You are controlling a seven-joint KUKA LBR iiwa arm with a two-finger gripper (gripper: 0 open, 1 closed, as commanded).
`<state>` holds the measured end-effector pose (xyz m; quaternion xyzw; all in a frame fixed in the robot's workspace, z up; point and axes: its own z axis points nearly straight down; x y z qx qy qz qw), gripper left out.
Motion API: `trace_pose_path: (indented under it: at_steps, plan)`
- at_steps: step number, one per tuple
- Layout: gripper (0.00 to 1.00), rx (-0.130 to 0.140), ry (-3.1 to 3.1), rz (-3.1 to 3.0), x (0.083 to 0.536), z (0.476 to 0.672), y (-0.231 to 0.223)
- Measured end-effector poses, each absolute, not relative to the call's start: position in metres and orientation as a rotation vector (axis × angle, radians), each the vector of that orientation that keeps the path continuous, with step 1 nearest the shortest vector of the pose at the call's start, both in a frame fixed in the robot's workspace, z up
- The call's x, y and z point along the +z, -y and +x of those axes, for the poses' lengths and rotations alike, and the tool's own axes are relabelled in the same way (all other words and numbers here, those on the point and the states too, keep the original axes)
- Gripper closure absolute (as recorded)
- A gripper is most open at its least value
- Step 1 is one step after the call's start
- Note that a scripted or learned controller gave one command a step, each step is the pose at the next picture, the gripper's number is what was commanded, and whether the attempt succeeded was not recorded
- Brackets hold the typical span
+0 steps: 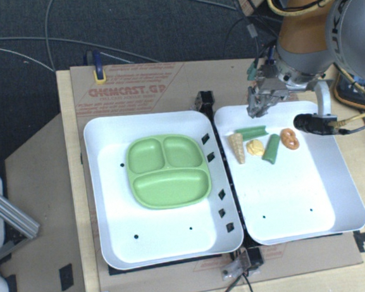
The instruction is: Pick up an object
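Two white bins sat side by side on the desk point(132, 83). In the left bin point(114, 237) lay a green divided plate point(168, 171). The right bin point(313, 188) held a small cluster near its far edge: a corn piece point(237, 148), a yellow lump point(255, 147), two green sticks point(271, 148) and a pretzel point(289, 138). The gripper point(258, 105) hovered at that bin's far rim, just beyond the cluster, grasping nothing visible; its opening could not be made out.
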<state>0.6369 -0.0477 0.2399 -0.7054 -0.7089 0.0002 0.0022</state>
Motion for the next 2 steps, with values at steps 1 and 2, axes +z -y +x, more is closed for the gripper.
trace_pose_path:
  at_steps: [1, 2]
  plan:
    - [1.0, -0.001, 2.225, -2.211, 0.245, 0.624, -0.009]
    - [1.0, 0.002, 2.224, -2.213, 0.241, 0.602, -0.054]
